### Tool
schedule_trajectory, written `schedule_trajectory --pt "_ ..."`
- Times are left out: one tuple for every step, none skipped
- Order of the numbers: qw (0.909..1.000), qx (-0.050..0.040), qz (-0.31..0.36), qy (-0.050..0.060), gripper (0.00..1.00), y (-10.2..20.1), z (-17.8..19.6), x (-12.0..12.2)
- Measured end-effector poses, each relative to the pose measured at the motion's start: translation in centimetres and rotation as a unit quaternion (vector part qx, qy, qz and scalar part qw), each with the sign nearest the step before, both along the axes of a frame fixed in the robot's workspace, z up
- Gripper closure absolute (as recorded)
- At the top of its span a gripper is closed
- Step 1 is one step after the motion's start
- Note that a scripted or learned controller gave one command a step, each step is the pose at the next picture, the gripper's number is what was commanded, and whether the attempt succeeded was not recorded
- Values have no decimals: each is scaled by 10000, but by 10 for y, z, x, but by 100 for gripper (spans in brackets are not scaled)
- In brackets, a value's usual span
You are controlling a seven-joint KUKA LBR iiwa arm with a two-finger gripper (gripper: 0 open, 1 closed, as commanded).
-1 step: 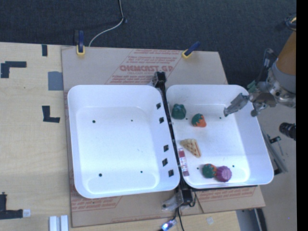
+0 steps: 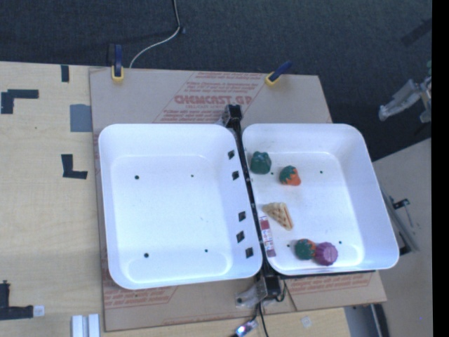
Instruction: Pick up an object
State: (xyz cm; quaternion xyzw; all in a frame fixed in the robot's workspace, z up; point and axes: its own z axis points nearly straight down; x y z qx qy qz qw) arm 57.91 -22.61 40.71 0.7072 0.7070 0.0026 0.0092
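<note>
Two shallow bins, the left bin (image 2: 168, 209) and the right bin (image 2: 337, 188), looked like smooth white plastic with a soft sheen. They rested on a matt brown cardboard sheet (image 2: 210, 97) printed in faded red. The worktop (image 2: 42, 209) beneath looked like pale, matt wood. The floor (image 2: 280, 20) beyond looked like dark, rough carpet. In the right bin, a green toy (image 2: 260, 162), an orange-and-green toy (image 2: 290, 176) and a purple toy (image 2: 325, 253) looked like slightly glossy plastic; a tan wedge (image 2: 278, 215) looked matt.
</note>
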Motion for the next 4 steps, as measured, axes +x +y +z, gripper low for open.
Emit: schedule_trajectory --pt "10000 14 18 1 0 21 136 -11" --pt "10000 29 8 76 100 20 137 -10" --pt "9999 51 30 86 100 78 127 -12" --pt "9999 57 61 80 100 179 128 -34"
